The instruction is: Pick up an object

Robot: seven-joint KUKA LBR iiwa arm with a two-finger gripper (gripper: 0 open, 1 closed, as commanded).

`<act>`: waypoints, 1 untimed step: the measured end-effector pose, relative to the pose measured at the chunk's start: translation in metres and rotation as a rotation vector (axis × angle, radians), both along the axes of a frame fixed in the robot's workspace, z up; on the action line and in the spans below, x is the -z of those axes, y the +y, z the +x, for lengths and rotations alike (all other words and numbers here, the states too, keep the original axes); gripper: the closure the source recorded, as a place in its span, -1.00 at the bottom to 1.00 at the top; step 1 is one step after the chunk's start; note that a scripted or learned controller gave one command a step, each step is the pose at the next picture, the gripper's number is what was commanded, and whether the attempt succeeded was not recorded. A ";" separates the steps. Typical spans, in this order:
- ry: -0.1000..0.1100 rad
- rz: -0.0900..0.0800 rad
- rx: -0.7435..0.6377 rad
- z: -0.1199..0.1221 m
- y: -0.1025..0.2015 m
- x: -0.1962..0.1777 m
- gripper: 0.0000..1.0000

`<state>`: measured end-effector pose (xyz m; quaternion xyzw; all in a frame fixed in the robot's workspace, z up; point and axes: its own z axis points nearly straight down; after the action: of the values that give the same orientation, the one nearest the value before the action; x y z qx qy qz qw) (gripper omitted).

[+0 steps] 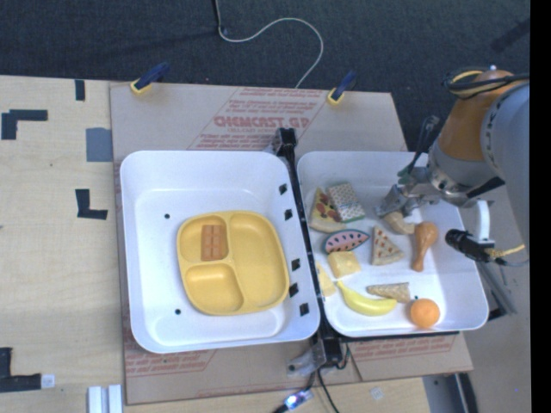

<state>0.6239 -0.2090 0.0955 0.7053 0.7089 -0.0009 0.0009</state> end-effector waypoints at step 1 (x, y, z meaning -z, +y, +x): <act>-0.003 0.002 0.004 0.011 0.000 -0.051 1.00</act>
<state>0.6348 -0.2095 0.1462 0.7065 0.7077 0.0009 0.0012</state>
